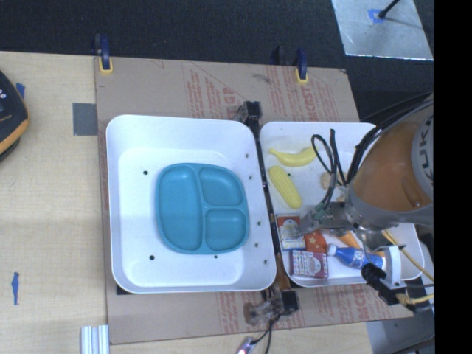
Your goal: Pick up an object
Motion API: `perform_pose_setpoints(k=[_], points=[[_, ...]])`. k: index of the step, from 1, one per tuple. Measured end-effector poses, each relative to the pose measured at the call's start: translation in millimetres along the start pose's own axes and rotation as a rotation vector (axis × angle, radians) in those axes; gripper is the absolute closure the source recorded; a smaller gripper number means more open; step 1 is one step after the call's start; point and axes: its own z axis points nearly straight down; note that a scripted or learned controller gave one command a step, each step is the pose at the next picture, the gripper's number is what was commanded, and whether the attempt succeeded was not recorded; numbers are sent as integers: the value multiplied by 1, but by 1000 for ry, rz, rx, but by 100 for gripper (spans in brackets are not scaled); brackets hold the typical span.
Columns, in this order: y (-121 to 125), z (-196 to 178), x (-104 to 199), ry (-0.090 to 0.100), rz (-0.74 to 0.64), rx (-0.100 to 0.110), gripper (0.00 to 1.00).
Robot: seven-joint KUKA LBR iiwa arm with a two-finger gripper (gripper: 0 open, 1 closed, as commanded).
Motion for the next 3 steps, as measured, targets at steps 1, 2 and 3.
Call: perform_pose_setpoints(k=[1, 2, 3], points=[[1, 17, -79, 6, 5, 16, 0], [2, 8, -79, 5, -1, 17, 100], [36, -95, -35, 6, 3, 15, 100]])
